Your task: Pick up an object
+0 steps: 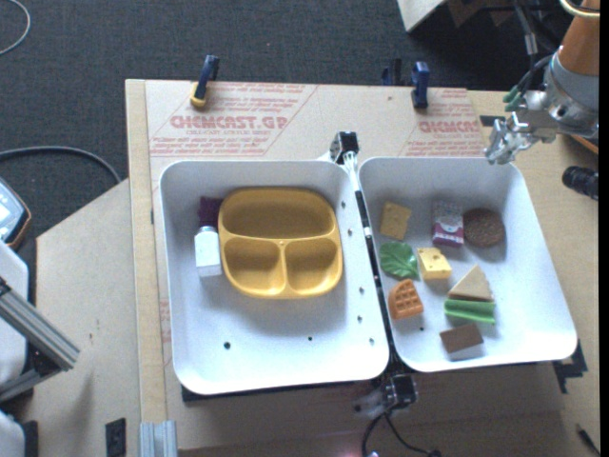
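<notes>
A: Item one, the arm?
B: Grey arm with an orange band, entering from the upper right. Its metal two-finger gripper (501,147) hangs over the far right corner of the right-hand shallow white bin (547,284), above the rim and well apart from the contents. Whether the gripper is open or closed, I cannot tell; nothing is visible between its tips.

A: Right bin contents?
B: Toy food, all lying on the bin floor. Far row: a tan square cracker (395,220), a small pink-and-white packet (447,227), a round brown patty (483,227). Middle: a green leaf piece (399,259), a yellow cheese cube (435,264), a tan wedge-shaped sandwich piece (472,284). Near row: an orange waffle piece (405,301), a green bar (470,311), a brown rectangular block (462,341).

A: Left bin?
B: The left shallow white bin (190,341) holds a yellow three-compartment plastic tray (280,241). Just beside the tray's left edge stand a small white bottle (207,252) and a dark purple piece (210,208).

A: Surface?
B: Plywood with paper sheeting (247,122), clamped at its far edge.
</notes>
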`<state>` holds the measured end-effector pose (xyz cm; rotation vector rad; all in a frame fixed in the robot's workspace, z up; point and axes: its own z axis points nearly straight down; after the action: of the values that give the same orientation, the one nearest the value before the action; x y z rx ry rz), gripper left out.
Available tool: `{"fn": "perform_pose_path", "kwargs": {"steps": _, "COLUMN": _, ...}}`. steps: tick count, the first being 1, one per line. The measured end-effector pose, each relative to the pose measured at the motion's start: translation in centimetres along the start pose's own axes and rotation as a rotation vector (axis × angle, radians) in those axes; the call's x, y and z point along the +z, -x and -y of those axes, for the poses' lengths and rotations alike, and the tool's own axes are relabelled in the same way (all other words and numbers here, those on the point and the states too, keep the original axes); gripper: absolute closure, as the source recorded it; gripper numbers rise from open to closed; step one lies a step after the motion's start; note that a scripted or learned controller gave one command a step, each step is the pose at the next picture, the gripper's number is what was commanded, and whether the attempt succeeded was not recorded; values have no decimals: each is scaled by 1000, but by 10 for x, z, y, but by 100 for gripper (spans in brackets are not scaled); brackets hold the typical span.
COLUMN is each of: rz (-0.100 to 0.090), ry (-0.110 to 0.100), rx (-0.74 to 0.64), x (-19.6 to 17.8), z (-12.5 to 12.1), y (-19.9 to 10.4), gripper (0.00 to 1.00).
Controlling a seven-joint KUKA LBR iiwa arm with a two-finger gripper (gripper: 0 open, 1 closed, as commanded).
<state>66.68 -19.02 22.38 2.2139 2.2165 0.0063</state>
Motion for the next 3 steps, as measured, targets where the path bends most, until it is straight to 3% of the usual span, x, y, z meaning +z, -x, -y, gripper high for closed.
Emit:
{"fn": "perform_pose_path", "kwargs": {"steps": 1, "rz": -5, "ry": -11, "rx": -4, "x": 4, "z": 14, "y": -49, "gripper": 100}}
{"fn": "perform_pose_path", "kwargs": {"steps": 3, "rz": -6, "ry": -13, "rx": -4, "x": -12, "z": 69, "y": -152, "gripper": 100}}
